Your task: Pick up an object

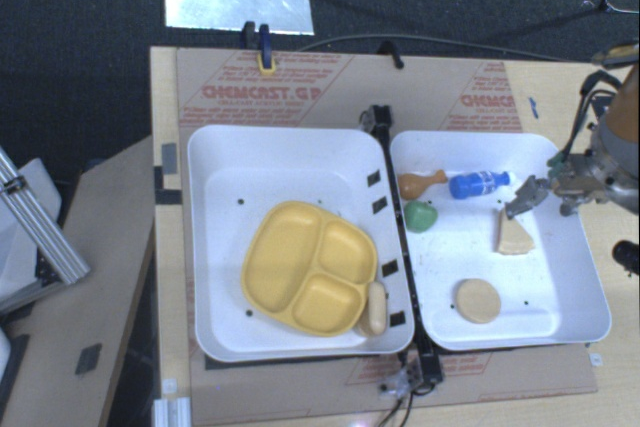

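Yellow plastic catches my eye first: a divided plate (310,267) lies in the left bin (215,215), with a small pale bread roll (376,307) touching its lower right corner. The other objects are in the right bin (585,310): a brown toy drumstick (422,182) and a blue bottle (478,184) near the far wall, a green rounded piece (421,216) just beside the divider, a tan wedge like a slice of bread or cheese (514,236), and a round tan cookie-like disc (478,300) closer to me.

From the right the gripper (528,198) reaches over this bin, hanging above and just beside the upper corner of the wedge. It holds nothing that I can see. Whether its jaws are spread or pressed together, I cannot tell from this slant.

I judge the wedge to be the nearest candidate. It looks light, stiff and not fragile, but it lies flat, so a grip from above should close across its narrow width. The smooth surface may slip, and the pointed end gives little to hold.
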